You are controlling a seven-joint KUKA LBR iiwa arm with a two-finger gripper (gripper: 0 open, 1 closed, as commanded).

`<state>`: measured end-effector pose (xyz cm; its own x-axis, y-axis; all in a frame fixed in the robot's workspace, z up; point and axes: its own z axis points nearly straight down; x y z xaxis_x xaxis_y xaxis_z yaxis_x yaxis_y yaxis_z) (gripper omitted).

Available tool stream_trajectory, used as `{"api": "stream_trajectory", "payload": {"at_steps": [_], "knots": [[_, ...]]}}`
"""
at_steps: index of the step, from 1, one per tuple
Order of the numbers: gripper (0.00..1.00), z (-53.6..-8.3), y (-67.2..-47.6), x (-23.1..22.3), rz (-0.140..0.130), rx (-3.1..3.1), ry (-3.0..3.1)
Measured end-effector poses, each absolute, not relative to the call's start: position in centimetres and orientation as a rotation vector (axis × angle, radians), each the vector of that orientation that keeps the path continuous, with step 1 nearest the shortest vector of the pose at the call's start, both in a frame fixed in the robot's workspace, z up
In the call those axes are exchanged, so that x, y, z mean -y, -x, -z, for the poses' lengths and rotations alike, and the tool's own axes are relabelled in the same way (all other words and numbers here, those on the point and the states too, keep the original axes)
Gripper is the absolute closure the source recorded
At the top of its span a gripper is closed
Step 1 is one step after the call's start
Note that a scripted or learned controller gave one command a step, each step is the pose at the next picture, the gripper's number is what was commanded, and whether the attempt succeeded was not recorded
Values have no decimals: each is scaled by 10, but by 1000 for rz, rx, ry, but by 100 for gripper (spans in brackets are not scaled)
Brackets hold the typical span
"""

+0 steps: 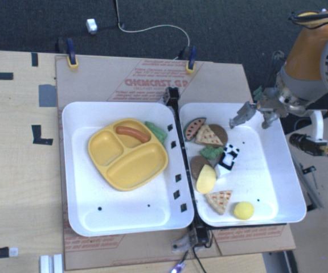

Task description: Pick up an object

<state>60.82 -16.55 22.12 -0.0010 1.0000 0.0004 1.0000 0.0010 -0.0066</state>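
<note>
My gripper (pixel 250 120) hangs over the upper right part of the right bin (pixel 278 169), open, with nothing between its fingers. To its left lie a watermelon slice (pixel 194 127) and a pizza wedge (pixel 209 136) on a brown disc. Below them are a green piece (pixel 211 152), a black-and-white object (pixel 228 157), a pale yellow fruit (pixel 206 179), a second wedge (pixel 219 200) and a yellow ball (pixel 244 210). All of these sit lower left of the gripper, apart from it.
The left bin (pixel 84 209) holds a yellow divided plate (pixel 131 166) with a sausage (pixel 132 133) in it and a green leafy piece (pixel 157 132) at its edge. A black divider strip (pixel 178 169) runs between the bins. Clamps (pixel 72 57) pin the cardboard at the back.
</note>
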Motion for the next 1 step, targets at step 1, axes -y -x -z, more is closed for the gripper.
{"api": "stream_trajectory", "payload": {"at_steps": [1], "knots": [[0, -103, -598, 183, 3, 2226, 2221]]}}
